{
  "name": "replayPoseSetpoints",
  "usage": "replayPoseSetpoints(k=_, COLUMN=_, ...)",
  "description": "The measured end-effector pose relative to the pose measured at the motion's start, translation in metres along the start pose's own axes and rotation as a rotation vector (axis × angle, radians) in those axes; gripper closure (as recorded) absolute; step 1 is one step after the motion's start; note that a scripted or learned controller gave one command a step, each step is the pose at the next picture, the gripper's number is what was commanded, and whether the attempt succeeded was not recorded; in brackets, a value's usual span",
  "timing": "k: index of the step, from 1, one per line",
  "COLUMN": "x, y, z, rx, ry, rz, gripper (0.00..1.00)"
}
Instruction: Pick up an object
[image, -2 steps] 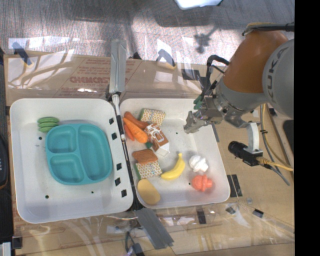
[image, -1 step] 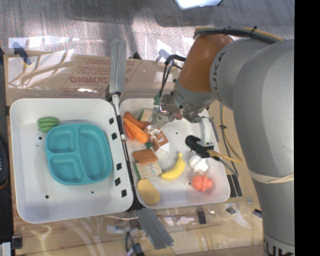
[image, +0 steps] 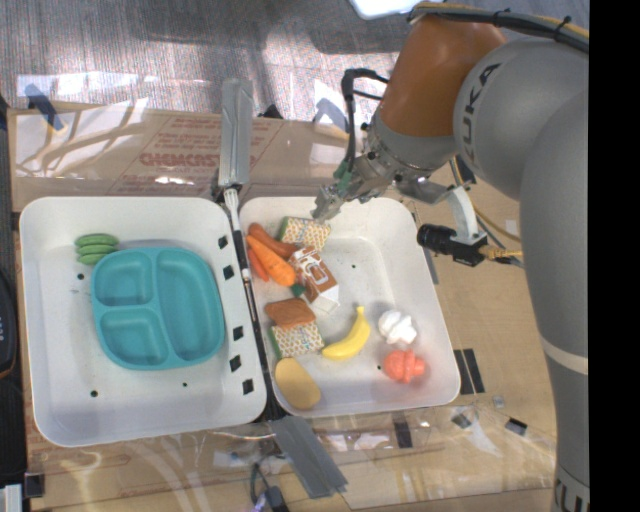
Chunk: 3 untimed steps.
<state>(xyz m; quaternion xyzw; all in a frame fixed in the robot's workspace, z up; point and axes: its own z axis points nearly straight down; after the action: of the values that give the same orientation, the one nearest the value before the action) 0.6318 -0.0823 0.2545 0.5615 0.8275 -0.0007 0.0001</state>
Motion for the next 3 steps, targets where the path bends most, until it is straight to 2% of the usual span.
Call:
replayPoseSetpoints(k=1, x=0.005, y=-0.095, z=0.075, rx=0.005, ry=0.003, rz=0.151, gripper=1.00)
replayPoseSetpoints(k=2, x=0.023, y=-0.110, z=-0.001, rx=0.001, ry=0.001, rz=0.254, gripper=1.00)
replayPoseSetpoints(k=3, x=0.003, y=-0.066, z=0.081, rx=0.007, ry=0.003, rz=0.240, gripper=1.00)
